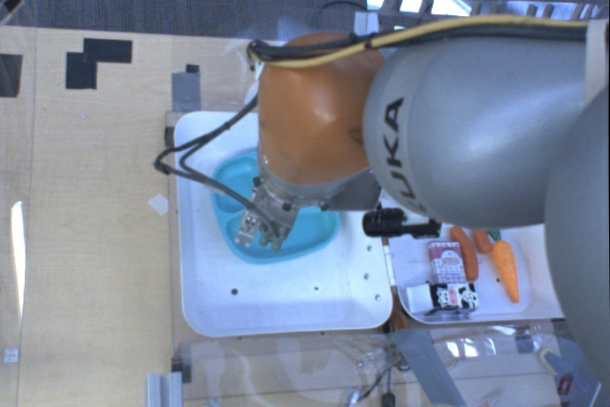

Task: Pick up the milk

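Note:
The milk [450, 277] is a small carton with a reddish top and a black-and-white lower part, lying in the right bin [412, 302] near its front left corner. My gripper [260, 232] hangs over the left bin [286, 305], directly above a blue bowl [315, 232], well to the left of the milk. The big grey and orange arm covers much of both bins. I see nothing between the fingers.
Two carrots [506, 269] and a reddish piece lie in the right bin just right of the milk. Black cables loop from the arm over the left bin's left rim. The light wooden bench spreads out to the left.

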`<control>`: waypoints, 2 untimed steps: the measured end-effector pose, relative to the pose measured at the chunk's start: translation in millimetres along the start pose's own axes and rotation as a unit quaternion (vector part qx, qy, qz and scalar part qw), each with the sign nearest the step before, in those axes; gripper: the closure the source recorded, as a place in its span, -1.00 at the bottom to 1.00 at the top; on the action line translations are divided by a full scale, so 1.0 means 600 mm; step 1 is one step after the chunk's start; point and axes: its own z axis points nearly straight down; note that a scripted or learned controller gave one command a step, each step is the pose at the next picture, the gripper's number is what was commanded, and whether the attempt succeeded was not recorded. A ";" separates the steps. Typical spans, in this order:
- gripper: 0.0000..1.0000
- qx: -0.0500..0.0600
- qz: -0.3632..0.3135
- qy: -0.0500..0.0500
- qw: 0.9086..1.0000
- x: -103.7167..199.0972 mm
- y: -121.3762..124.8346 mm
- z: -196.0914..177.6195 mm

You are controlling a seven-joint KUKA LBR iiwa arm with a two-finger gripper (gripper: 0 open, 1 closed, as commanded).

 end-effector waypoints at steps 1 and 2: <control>1.00 0.001 0.046 0.001 0.999 -0.005 -0.022 0.132; 1.00 -0.002 -0.263 -0.002 0.965 0.002 0.001 0.038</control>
